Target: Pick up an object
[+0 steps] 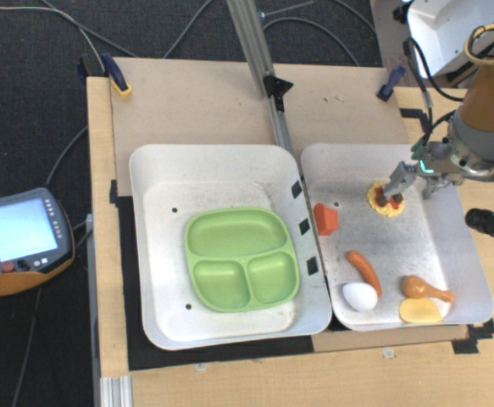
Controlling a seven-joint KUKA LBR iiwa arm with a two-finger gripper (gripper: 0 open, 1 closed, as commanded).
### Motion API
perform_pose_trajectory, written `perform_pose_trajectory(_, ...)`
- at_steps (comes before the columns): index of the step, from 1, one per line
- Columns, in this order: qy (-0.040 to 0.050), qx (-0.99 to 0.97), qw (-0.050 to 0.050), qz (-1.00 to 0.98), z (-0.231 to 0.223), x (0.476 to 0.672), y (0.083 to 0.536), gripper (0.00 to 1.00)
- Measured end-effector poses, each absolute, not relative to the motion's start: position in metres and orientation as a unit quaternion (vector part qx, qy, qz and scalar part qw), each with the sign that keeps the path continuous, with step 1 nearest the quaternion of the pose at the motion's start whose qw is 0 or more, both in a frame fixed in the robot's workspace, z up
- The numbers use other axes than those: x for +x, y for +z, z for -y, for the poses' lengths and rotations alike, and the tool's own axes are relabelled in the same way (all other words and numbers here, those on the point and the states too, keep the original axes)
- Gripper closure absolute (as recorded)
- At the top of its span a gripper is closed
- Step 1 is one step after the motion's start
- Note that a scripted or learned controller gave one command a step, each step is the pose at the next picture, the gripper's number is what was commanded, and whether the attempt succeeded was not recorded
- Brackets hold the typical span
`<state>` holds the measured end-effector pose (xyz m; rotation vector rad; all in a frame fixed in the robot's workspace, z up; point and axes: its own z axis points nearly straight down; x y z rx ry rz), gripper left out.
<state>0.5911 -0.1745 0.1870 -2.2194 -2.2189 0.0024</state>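
No legible brand, label or writing on anything in view; the teach pendant [22, 240] at far left shows a lit blank screen, text unreadable.

Tabletop [196, 108] is a tan matte board. Two shallow white plastic bins with rounded corners sit side by side on it. Left bin [158, 185] holds a light green divided plate [242, 257], smooth plastic, three compartments, rounded-rectangle shape. Right bin [458, 253] has a scuffed, speckled floor.

In the right bin:
- small yellow round toy with a dark red centre [386, 202], near the back
- orange block [326, 219], boxy, just beside the left wall
- orange carrot-like piece [364, 270], elongated, tilted
- white egg [359, 296], glossy, just beside the carrot's lower end
- chicken drumstick toy [424, 289], tan, front right
- pale yellow flat piece [423, 310], touching the drumstick's underside edge

Gripper [396, 189] reaches in from the right, grey wrist with a green light, and sits over the yellow round toy. Jaws look close to the toy's top, but can't tell whether they're spread or pinching it.

Aluminium extrusion post [255, 49] runs diagonally down to the gap between the bins.
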Motion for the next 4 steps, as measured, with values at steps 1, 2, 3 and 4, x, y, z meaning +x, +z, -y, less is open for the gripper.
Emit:
perform_pose_trajectory(1,0.0001,-0.707,0.001,0.707,0.174,0.592,0.188,0.00)
perform_pose_trajectory(2,0.0017,-0.707,0.004,0.707,0.172,0.589,0.125,0.00)
perform_pose_trajectory(3,0.0000,-0.707,0.001,0.707,0.171,0.590,0.084,0.00)
perform_pose_trajectory(4,-0.0010,-0.707,-0.002,0.707,0.173,0.591,0.098,1.00)
